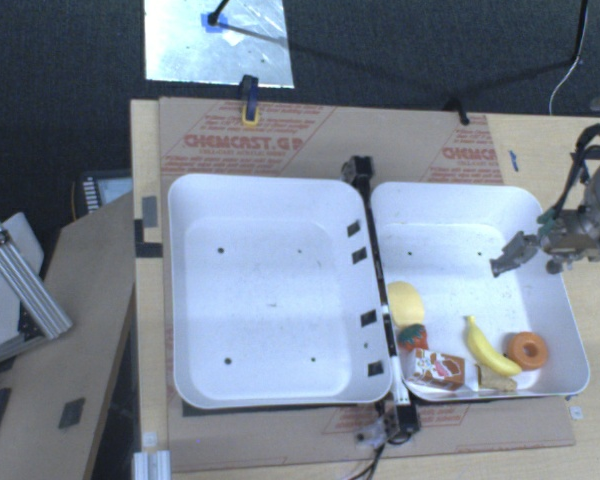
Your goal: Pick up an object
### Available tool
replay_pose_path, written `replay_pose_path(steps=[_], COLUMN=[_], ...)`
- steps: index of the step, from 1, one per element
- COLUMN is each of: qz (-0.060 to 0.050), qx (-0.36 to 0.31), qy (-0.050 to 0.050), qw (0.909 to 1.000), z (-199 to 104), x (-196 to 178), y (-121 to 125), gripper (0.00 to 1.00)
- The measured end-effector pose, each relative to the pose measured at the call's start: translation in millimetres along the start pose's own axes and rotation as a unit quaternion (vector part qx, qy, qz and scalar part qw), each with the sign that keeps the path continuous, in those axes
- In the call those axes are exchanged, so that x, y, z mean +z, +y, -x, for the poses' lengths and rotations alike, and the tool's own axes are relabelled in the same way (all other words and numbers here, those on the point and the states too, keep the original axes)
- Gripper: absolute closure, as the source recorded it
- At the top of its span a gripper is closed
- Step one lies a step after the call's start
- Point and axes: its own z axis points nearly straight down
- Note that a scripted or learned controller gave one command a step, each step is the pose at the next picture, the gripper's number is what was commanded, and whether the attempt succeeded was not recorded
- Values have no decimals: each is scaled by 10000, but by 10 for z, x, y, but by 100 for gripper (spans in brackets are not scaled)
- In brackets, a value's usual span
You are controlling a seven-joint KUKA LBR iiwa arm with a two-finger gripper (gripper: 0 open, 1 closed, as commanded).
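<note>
The right bin (460, 218) holds several small objects in its near part. A pale yellow rounded fruit (405, 302) lies by the divider. Just below it is a small red and green piece (412, 339), then a red and white packet (437, 368). A yellow banana (485, 346) lies to their right, beside an orange ring (527, 349). My gripper (518, 252) hangs over the right bin's right side, above and apart from the banana and ring, with nothing seen in it.
The left bin (270, 288) sits beside the right one, joined by a black clipped divider (372, 288). Both rest on a cardboard sheet (320, 138). A shiny metal plate (218, 26) lies on the dark floor behind.
</note>
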Motion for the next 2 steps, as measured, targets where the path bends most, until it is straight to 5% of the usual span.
replay_pose_path(steps=[1, 2], qz=[-35, 8], qx=[-23, 2], qy=[15, -3], qw=[10000, 10000], z=[-226, -201], x=[1845, 1661], y=[472, 482], gripper=[0, 100])
